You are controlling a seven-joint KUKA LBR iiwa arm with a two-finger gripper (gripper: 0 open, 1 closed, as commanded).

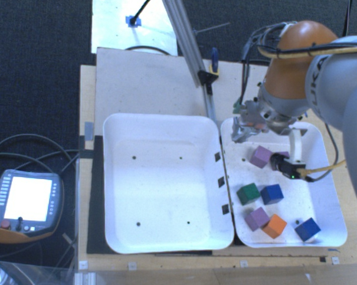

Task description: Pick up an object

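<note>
My gripper [243, 131] hangs over the far left corner of the right bin [333, 193], below the orange wrist band. Several small blocks lie in that bin. A purple block [261, 156] sits just right of and nearer than the gripper, apart from it. Further toward the front are a green block [248, 193] and a blue block [272, 193] side by side. Behind the front wall lie a second purple block [257, 218], an orange block [274, 226] touching it, and another blue block [307, 229]. I see no block in the gripper.
The left bin [165, 180] stands beside the right one, their walls meeting at a ridge [223, 182]. A slanted metal rod [189, 39] crosses above the far bench. A teach pendant [25, 203] lies off the bench at left.
</note>
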